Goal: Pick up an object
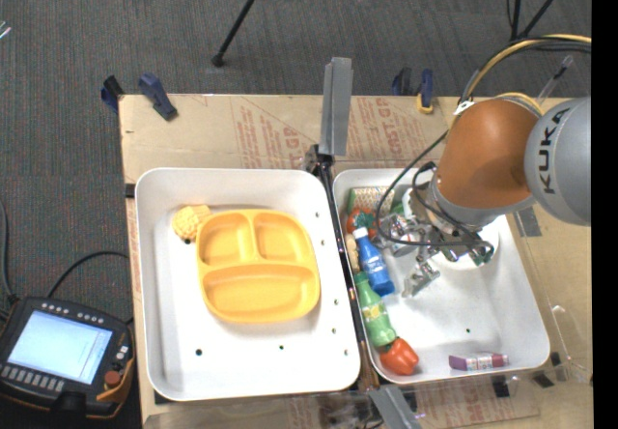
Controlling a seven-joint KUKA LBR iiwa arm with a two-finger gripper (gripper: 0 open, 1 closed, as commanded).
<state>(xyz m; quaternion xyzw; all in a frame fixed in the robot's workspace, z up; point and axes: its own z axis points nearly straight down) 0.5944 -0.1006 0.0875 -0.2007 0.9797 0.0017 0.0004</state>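
Note:
The arm reaches in from the right, its orange band over the right bin (512,297). Below the band the gripper (422,274) points down into that bin, just right of a row of objects along the left wall. That row holds a blue bottle (373,263), a green bottle (377,316), a red pepper-like toy (399,355) and several small items at the back (362,214). A small pink and purple tube (477,360) lies near the bin's front right. Nothing shows between the fingers.
The left bin (159,321) holds a yellow divided tray (257,263) and a small yellow corn-like toy (189,220) at its upper left. A grey divider post (337,118) stands between the bins. A teach pendant (60,352) lies at the lower left.

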